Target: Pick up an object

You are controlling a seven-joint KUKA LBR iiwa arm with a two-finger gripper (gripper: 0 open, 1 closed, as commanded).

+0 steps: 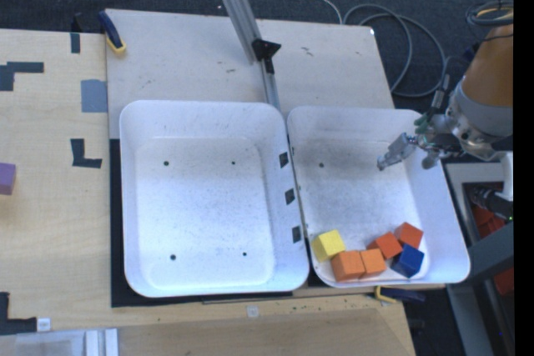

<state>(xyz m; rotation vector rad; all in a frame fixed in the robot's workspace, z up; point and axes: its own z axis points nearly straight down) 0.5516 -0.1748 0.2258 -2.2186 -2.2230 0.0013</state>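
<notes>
Nearest us, at the front edge of the right bin [434,204], we see a small cluster of blocks packed into its lower corner: a yellow block [329,244] on the left, two orange blocks [359,263] side by side touching it, a red block [388,245] just behind those, another red block [410,234] beside it, and a blue block [409,261] tucked at the right end against the bin wall. These lie close together, several of them touching. The left bin [133,179] sits just beside the right one, their rims meeting along the middle. Farther back, over the upper right part of the right bin, we find the gripper [392,156] hanging well apart from the blocks, with nothing between its fingers; we cannot tell whether it is spread or closed. The arm [488,92] reaches in behind it from the right, its orange band showing above the wrist. Beyond the bins, a metal rail [238,0] slants across the bench [183,62], and a purple block [7,178] lies far off at the left edge.
</notes>
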